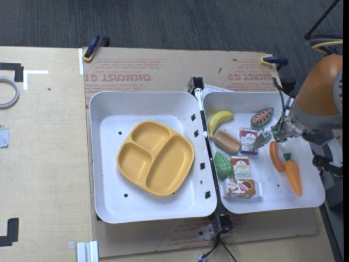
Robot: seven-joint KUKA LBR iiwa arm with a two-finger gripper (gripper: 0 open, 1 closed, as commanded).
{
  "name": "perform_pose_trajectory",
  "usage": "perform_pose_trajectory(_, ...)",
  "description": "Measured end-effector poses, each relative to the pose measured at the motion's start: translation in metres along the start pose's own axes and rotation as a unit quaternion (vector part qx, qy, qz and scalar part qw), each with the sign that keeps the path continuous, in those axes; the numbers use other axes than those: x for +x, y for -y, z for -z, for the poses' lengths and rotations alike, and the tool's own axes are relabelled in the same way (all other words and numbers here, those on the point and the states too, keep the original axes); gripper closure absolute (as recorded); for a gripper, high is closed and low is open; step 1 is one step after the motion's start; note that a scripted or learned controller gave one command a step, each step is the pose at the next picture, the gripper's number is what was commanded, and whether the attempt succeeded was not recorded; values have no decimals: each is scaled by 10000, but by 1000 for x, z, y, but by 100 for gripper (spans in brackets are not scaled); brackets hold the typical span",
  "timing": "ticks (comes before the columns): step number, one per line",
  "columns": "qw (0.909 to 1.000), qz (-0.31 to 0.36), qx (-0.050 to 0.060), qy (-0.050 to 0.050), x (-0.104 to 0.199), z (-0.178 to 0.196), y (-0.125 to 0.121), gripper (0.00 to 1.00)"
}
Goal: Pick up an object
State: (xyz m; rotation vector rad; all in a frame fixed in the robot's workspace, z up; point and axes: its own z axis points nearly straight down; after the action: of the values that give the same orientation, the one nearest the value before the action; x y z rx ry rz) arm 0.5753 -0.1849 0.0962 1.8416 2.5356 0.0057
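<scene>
1. Arm [322, 91] came in from the right edge, orange band over the right bin's [305, 201] far right corner.
2. Gripper [271, 137] sat low over the right bin, approx. mid-bin, just right of the small red carton [248, 141]. Fingers too small/blurred to read; can't tell if spread or pressed together. Nothing seen between them.
3. Right bin contents: banana [218, 121] near the far left corner; hot dog [227, 141] just below it by the left wall; green leafy toy [222, 165] further down the left wall.
4. Juice-box w/ orange print [241, 169] beside the green toy; flat packet [243, 188] near the bin's near edge.
5. Brown/green oval toy [262, 117] toward the far wall, near the gripper.
6. Two carrots right of centre: smaller red-orange one [276, 156], bigger orange one [294, 177] toward the near right corner.
7. Left bin [103, 162] held a yellow divided plate [156, 157], roughly centred, 3 compartments.
8. Both bins rested on cardboard [125, 70] on the bench.
</scene>
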Motion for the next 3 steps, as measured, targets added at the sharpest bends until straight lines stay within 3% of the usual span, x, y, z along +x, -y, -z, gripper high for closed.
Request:
perform_pose_trajectory(1, 10000, -7, -11, -7, 0, 11, -1, 100)
perform_pose_trajectory(2, 9999, 165, 28, -6, 16, 209, 5, 100)
perform_pose_trajectory(3, 9863, 1652, 29, -19, 84, 186, 16, 100)
